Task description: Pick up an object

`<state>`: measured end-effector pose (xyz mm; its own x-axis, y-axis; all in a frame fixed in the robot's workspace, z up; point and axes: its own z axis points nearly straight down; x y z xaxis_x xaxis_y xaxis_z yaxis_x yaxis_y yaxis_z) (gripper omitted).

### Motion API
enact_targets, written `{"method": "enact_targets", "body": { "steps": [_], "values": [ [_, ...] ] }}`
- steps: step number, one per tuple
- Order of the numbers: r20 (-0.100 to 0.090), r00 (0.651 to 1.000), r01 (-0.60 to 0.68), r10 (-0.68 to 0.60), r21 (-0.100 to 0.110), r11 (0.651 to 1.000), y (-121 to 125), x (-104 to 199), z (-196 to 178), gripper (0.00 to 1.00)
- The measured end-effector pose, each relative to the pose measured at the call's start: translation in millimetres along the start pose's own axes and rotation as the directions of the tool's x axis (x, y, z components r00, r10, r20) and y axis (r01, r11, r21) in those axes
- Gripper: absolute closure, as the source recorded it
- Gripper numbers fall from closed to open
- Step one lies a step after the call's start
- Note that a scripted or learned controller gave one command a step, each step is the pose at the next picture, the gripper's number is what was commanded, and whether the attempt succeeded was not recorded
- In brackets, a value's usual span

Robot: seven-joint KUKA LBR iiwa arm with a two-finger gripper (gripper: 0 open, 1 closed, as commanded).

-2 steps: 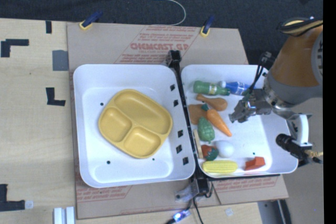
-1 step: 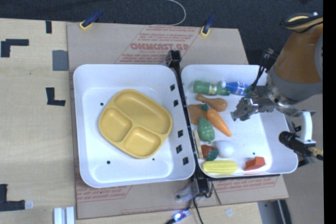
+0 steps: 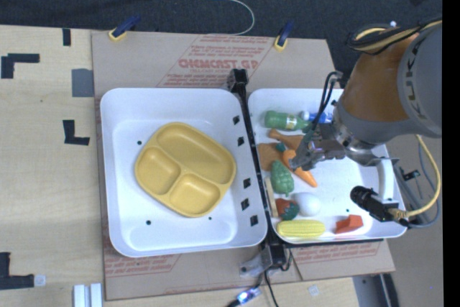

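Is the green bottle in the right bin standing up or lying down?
Lying down. The green bottle rests on its side near the right bin's far edge, its long side showing and its pale cap end pointing right, toward the claw.

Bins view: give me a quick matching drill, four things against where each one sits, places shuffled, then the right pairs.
Things:
1. yellow divided plate
2. corn cob
3. green bottle
4. red block

Places:
A. right bin, near edge, beside the divider between the bins
B. left bin, about the middle
C. right bin, far end, near the divider
D. right bin, near edge, to the right of the corn cob

Pairs: 1-B, 2-A, 3-C, 4-D
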<state>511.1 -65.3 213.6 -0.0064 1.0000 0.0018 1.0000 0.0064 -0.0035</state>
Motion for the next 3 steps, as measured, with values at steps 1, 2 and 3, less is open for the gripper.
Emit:
{"method": "enact_targets", "body": {
  "steps": [1,2,3],
  "values": [
    [0.000,1.000,0.001,-0.001,-0.001,1.000,6.8,52.1,2.8,1.00],
    [0.000,1.000,0.002,-0.002,-0.002,1.000,2.2,107.5,-14.1,1.00],
    [0.001,1.000,0.000,0.000,-0.001,1.000,-3.1,144.3,-19.5,1.00]
  ]
}}
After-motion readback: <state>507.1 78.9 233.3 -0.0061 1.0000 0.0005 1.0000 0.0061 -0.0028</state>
